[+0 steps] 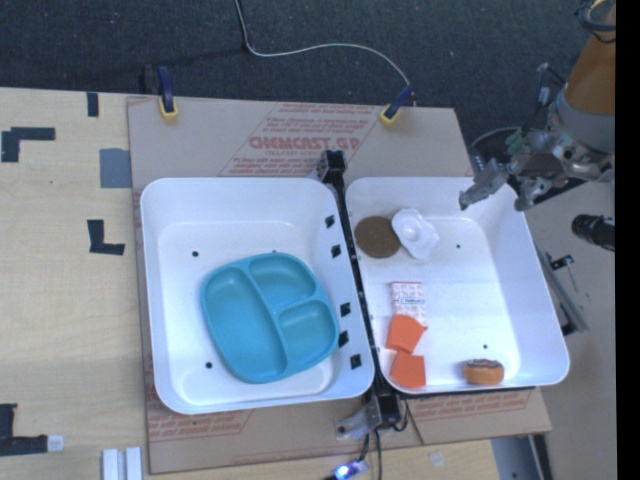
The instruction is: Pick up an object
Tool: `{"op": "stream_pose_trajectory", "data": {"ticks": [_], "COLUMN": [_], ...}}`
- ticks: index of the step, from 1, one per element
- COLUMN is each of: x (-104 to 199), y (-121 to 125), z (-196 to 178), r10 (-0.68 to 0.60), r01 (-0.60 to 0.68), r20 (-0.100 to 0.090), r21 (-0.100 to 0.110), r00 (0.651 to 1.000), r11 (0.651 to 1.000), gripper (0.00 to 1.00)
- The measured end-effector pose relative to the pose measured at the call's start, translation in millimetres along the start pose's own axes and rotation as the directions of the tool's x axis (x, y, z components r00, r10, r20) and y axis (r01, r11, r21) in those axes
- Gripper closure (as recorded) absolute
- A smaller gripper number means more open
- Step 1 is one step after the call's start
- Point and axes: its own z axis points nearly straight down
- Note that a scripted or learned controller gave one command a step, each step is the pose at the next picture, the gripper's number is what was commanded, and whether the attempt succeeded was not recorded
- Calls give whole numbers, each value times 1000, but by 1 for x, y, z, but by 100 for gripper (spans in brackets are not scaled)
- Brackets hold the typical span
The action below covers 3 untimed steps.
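Claw (497, 190) hovers spread open and empty above the right bin's (530, 268) far corner.

Grey arm (560, 153), orange band (592, 73), grey two-finger gripper (497, 194)

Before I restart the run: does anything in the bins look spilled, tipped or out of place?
Nothing stands out. The blue tray lies flat in the left bin; the small items sit loose in the right bin, none spilled.
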Motion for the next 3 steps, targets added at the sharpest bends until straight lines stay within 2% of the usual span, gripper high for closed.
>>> {"op": "stream_pose_trajectory", "data": {"ticks": [1, 2, 3], "x": [0, 4, 2], "y": [2, 0, -2], "z": [-6, 38, 103], "r10": [-3, -3, -2], "r01": [3, 3, 2], "r20": [2, 2, 1], "r21": [-10, -6, -3], "r00": [1000, 1000, 1000], "r11": [1000, 1000, 1000], "gripper": [0, 0, 0]}}
